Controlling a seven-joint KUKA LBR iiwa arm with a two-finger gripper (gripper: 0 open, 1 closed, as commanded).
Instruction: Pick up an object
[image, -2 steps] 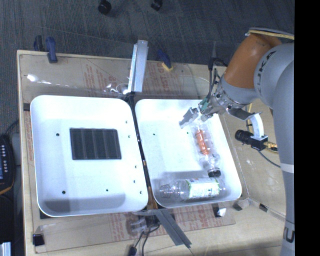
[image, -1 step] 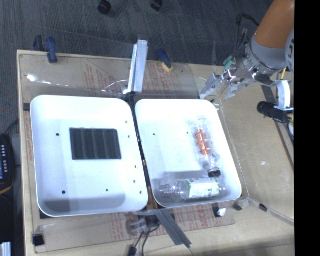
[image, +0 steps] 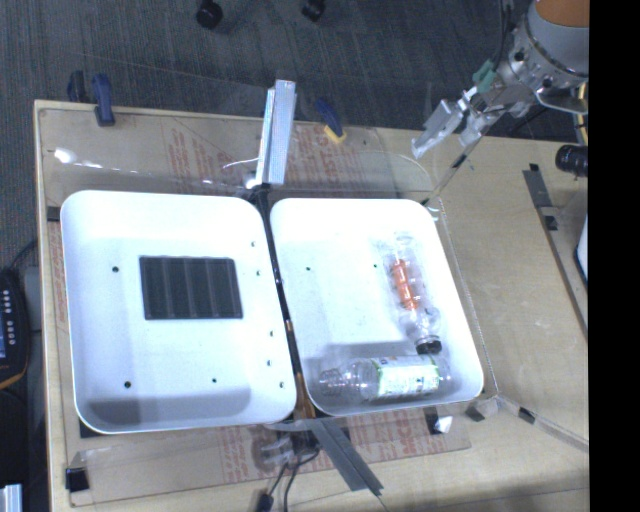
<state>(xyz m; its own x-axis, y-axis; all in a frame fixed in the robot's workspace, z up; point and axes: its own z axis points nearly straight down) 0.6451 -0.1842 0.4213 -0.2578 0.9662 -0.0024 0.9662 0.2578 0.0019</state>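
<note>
A clear bottle with a pale label (image: 385, 379) lies on its side along the lower edge of the right bin (image: 330, 260), low and right of centre in the frame. Just above it, a second clear bottle with a copper-coloured core (image: 408, 288) lies lengthwise by the bin's right wall, its dark cap pointing down near the first. The left bin (image: 95, 300) holds a flat dark ribbed panel (image: 190, 287). Both bins rest on the table (image: 510, 300). In the upper right of the frame the gripper (image: 440, 135) hangs above the table beyond the right bin; its fingers are released, grasping nothing.
</note>
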